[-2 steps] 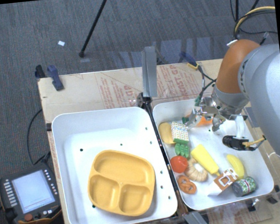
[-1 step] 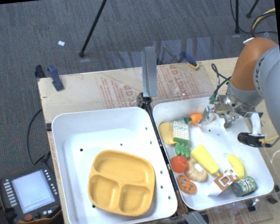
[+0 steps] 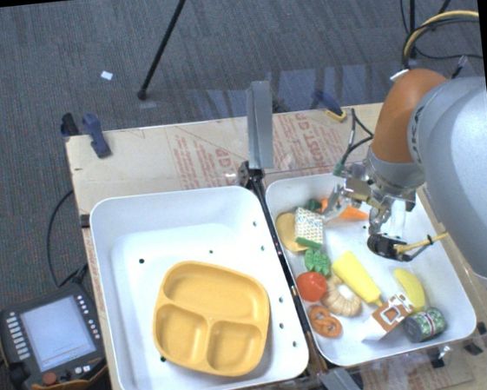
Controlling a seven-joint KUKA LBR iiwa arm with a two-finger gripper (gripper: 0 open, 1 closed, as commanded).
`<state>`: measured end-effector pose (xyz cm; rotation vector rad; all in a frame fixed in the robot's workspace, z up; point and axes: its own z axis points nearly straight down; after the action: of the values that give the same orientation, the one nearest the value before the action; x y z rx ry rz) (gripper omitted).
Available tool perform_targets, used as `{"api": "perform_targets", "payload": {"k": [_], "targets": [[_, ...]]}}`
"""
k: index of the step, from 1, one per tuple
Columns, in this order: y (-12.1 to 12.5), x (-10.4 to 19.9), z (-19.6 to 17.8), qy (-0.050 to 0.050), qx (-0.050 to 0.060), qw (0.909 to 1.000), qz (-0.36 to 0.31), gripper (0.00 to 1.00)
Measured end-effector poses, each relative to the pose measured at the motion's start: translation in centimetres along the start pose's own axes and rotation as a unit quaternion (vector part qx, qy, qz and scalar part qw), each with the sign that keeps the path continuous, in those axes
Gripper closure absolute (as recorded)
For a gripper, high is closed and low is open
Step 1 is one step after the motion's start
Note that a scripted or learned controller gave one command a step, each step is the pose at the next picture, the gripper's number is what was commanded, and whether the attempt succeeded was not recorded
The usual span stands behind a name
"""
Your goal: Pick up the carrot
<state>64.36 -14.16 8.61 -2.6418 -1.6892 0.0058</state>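
Right now the gripper [image 3: 377,218] hangs over the upper part of the right bin [image 3: 460,292], low, wrist tilted; too much clutter under the wrist, so cannot tell how it is set or whether it has hold of anything. Nothing is clearly seen in its grasp. The carrot [image 3: 351,214] lies in the right bin just left of the gripper, orange, close up against the wrist hardware, touching or not unclear. A green bit [image 3: 321,203] sits just left of the carrot, maybe its top, can't confirm.

Rest of the right bin, all placed from the carrot: patterned cube-like toy [image 3: 309,224] to its left, pale yellow round piece [image 3: 287,231] further left at the bin wall. Below-left: green leafy toy [image 3: 318,262], tomato [image 3: 311,285], pretzel [image 3: 324,320]. Below: yellow corn cob [image 3: 357,277], a tan lumpy item [image 3: 341,300]. Below-right: banana [image 3: 409,287], small can [image 3: 425,324], an orange-white cardboard piece [image 3: 390,313].

Left bin [image 3: 118,248], well left of the carrot, holds a yellow divided tray [image 3: 211,316]. Teach pendant [image 3: 53,347] sits on the floor far left of the carrot, outside the bench.
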Motion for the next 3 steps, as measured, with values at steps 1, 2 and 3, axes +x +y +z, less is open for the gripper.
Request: {"api": "perform_targets", "payload": {"k": [1,2,3], "targets": [[-0.1,0.2,-1.0,-0.001,0.001,1.0000,-0.004,1.00],[-0.1,0.2,-0.9,-0.001,0.002,1.0000,-0.004,0.00],[1.0,-1.9,-0.1,0.000,-0.002,0.9957,0.093,0.00]]}}
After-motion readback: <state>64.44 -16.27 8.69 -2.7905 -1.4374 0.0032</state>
